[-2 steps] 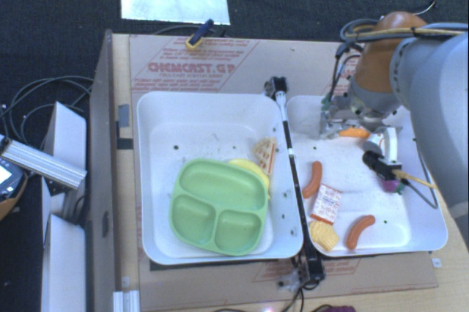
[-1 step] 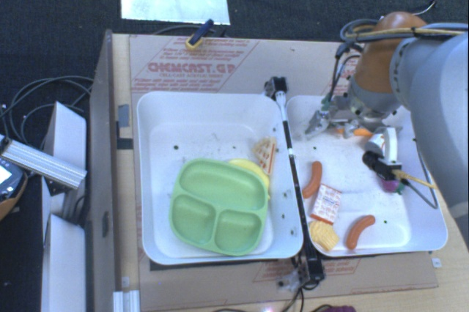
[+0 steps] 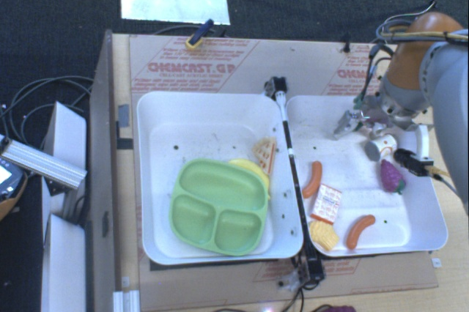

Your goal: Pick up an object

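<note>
My gripper (image 3: 344,127) hangs over the far part of the right bin (image 3: 425,230), reaching in from the grey arm with its orange band (image 3: 432,28). Nothing shows in its grasp. Just to its right lie a small white cup (image 3: 379,148) and a purple eggplant toy (image 3: 391,176). Nearer the front of that bin are an orange sausage (image 3: 313,179), a red-and-white packet (image 3: 327,203), a yellow waffle piece (image 3: 324,234) and a second sausage (image 3: 360,231).
The left bin (image 3: 157,157) holds a green divided plate (image 3: 218,206), a yellow piece (image 3: 253,169) behind it and a waffle cone (image 3: 264,153). A black rod (image 3: 287,142) runs along the seam between the bins. Cables (image 3: 414,160) trail beside the wrist.
</note>
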You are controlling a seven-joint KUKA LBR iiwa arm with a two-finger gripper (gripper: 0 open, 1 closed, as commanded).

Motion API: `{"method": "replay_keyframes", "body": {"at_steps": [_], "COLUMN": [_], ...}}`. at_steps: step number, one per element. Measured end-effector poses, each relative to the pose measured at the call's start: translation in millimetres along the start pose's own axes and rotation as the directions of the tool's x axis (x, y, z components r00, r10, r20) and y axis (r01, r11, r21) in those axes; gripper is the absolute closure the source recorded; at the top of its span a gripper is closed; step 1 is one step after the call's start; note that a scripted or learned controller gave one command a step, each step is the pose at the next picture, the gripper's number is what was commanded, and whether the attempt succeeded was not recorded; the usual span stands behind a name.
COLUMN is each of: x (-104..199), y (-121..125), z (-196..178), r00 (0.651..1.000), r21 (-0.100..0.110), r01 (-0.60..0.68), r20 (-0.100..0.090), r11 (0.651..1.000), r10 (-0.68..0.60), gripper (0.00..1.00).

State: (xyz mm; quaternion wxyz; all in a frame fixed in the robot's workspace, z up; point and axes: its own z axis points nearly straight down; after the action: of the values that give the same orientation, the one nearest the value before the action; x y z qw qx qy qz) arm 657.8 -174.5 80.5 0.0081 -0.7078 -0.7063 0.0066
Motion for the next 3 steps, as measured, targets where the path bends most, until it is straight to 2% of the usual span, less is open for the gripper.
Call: {"method": "replay_keyframes", "body": {"at_steps": [1, 3], "x": [-34.2, -34.0], "y": [6.5, 6.9], "z": [-1.1, -1.6], "r00": [1.0, 1.0], "r21": [-0.004, -0.004], "r01": [0.001, 0.003], "r20": [0.001, 0.003], "r11": [1.0, 1.0], "r10": [-0.001, -0.003], "gripper": [0.0, 0.0]}}
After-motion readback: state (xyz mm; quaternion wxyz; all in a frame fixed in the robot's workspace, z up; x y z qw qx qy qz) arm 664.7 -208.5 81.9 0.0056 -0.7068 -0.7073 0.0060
